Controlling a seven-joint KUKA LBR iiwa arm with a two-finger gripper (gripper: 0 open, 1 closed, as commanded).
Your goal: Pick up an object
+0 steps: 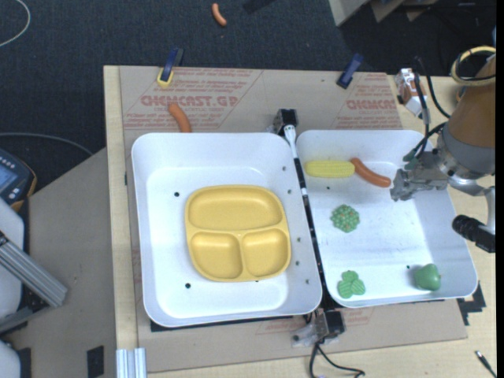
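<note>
Hot dog (370,172) is the nearest candidate for you: it lies in the right bin (441,235) near that bin's far edge, slanted, with its far end almost touching the corn cob (329,168) beside it. The gripper (408,186) hangs just beside the hot dog's near end, toward the bin's right side, and nothing sits between its fingers; whether they are spread or pressed together you cannot tell from this angle. Further choices lie along the same bin: a green broccoli-like piece (345,217) near the middle, a green leafy piece (351,284) at the near edge, and a green round piece (427,276) in the near right corner. The left bin (157,211) carries only a yellow divided tray (236,231). Your main risk, in my judgement, is the offset: if the arm drops from where it stands, the fingers may land beside the sausage instead of astride it and shove it against the corn. The sausage is also round and slanted, so a grasp along its length rather than across it would probably let it roll out. Crowding by the corn leaves little room for the far finger.
</note>
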